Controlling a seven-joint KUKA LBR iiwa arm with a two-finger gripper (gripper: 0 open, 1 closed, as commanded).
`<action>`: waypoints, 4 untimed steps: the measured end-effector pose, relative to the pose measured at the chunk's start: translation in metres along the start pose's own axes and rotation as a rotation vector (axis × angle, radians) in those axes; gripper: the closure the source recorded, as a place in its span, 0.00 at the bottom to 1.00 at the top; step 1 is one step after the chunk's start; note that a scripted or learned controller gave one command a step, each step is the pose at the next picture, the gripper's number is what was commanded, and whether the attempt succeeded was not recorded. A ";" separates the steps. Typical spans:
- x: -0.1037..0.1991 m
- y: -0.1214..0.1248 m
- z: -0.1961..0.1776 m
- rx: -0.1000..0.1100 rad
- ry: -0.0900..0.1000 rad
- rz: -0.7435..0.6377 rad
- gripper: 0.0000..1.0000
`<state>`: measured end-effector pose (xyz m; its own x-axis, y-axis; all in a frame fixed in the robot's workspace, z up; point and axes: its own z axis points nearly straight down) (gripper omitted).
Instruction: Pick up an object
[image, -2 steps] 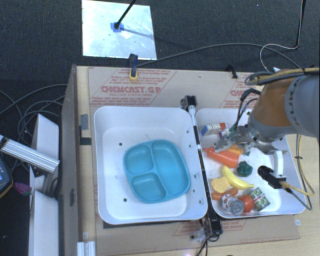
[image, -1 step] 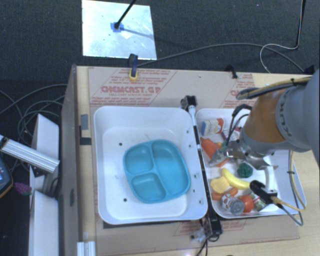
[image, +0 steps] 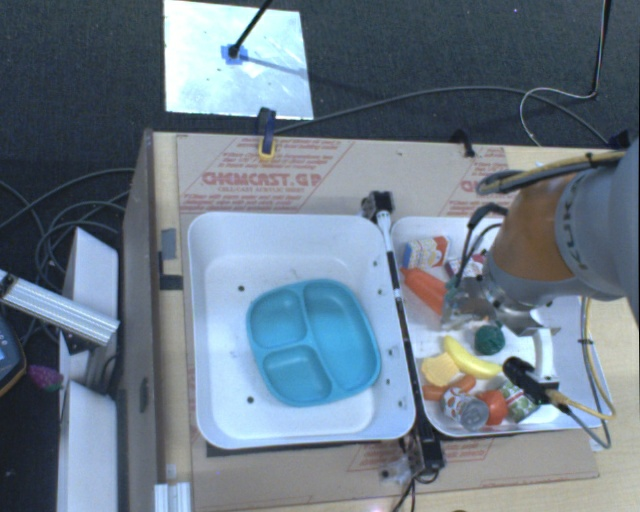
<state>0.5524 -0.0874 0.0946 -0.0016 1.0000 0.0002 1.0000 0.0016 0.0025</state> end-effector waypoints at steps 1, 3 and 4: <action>-0.089 -0.039 0.010 0.002 -0.002 0.002 1.00; -0.003 0.026 0.004 0.000 0.001 -0.003 0.00; -0.007 0.080 0.013 0.041 -0.009 0.001 0.00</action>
<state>0.6321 -0.0945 0.0819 -0.0006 1.0000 -0.0090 0.9993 0.0002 -0.0380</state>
